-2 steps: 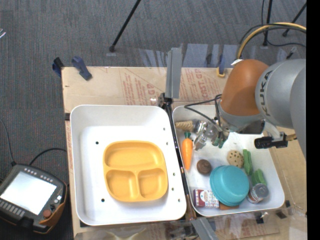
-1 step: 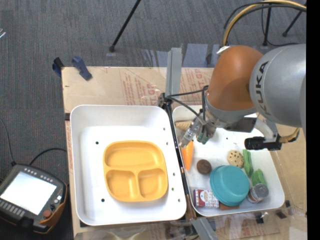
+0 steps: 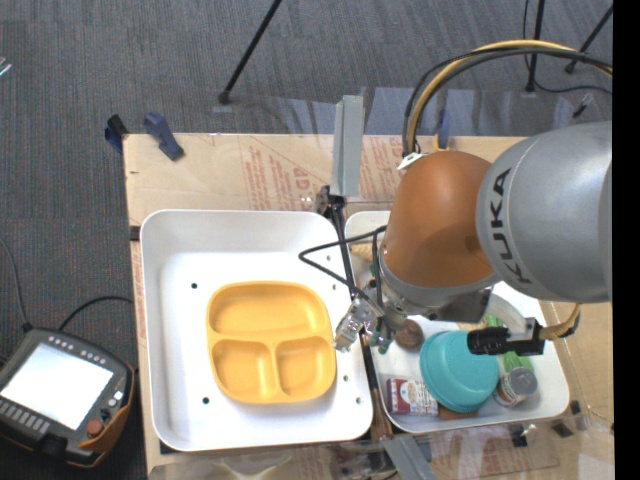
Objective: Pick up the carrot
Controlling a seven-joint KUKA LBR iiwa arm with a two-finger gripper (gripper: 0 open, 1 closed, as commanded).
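My gripper (image 3: 357, 326) hangs low over the divide between the two bins, at the left edge of the right bin (image 3: 556, 400) and just right of the yellow plate. The arm's orange band and grey wrist (image 3: 440, 233) cover most of the right bin, hiding what lies beneath them. Nothing can be made out in the gripper.
A yellow three-compartment plate (image 3: 270, 340) lies in the left bin (image 3: 175, 268). In the right bin sit a teal bowl (image 3: 457, 370), a red-and-white carton (image 3: 410, 396), a can (image 3: 515, 383), a small brown item (image 3: 408, 334) and a green item (image 3: 494, 319). Black cables (image 3: 330, 258) trail by the gripper.
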